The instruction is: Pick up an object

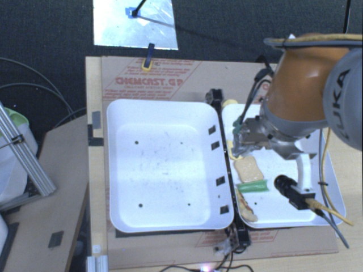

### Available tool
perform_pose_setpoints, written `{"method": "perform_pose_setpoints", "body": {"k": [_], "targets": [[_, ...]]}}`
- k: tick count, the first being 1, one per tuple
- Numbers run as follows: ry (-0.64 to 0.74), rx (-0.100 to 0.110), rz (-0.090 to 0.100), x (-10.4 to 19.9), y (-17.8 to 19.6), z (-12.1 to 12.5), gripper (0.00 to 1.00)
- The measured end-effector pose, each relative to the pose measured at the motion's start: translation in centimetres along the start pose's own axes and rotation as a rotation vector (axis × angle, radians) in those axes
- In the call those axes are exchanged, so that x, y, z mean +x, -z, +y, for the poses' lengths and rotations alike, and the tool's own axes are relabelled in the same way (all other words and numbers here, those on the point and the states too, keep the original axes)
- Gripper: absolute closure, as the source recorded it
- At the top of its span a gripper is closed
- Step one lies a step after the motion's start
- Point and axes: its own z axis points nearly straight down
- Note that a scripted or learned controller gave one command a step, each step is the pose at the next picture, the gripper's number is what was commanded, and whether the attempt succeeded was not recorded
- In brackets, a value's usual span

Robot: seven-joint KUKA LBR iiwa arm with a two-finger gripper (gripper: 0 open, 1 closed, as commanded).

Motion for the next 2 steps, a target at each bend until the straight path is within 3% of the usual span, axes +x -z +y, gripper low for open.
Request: {"method": "perform_pose_setpoints", "body": {"k": [1, 2], "targets": [[-0.005, -0.002, -0.002, 1.3, 9.6, -0.4, 1.00], [-0.003, 0.020, -0.005, 7.9, -4.4, 4.2, 1.00]]}}
